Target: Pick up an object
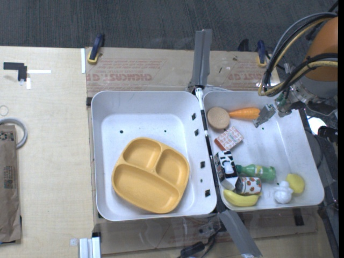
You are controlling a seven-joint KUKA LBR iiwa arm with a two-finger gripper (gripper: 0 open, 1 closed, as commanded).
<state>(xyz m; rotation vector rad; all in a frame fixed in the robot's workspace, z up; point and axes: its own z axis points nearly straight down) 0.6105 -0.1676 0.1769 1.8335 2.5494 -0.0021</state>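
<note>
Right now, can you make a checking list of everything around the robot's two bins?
Surface: bench with two white bins, left bin, right bin.
Job's things: right bin holds carrot, tan disc, red-patterned packet, green bottle, banana, can, lemon, small white toy.
Clutter: yellow divided plate in left bin.
Hand: hand above right bin, beside carrot, holding nothing visible.
Cables: black hoses looping over arm.
Surroundings: cardboard sheet, blue clamps, brown bag.
</note>
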